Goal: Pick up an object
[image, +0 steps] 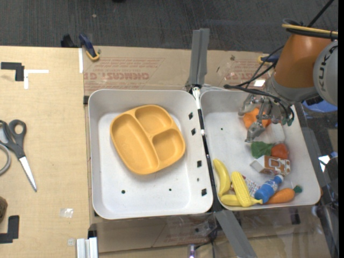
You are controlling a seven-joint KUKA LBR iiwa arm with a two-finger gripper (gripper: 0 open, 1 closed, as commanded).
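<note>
Arm over right bin, toys in a heap below.
Scissors (19, 149) lie on counter (48, 198) far left; orange divided plate (148, 138) in left bin (102, 198); right bin (226, 138) holds banana (221, 177), corn (240, 188), green toy (262, 148), carrot (282, 195); gripper (258, 127) hangs by an orange toy (250, 119), jaws state cannot tell.

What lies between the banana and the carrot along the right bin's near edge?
In the camera view, a corn cob and a blue bottle lie between the banana and carrot.

A dark grey carpeted floor (161, 4) is seen beyond the bench. The light wooden benchtop (43, 144) is laid with brown cardboard (134, 71), and scissors (19, 149) lie at its left.
</note>
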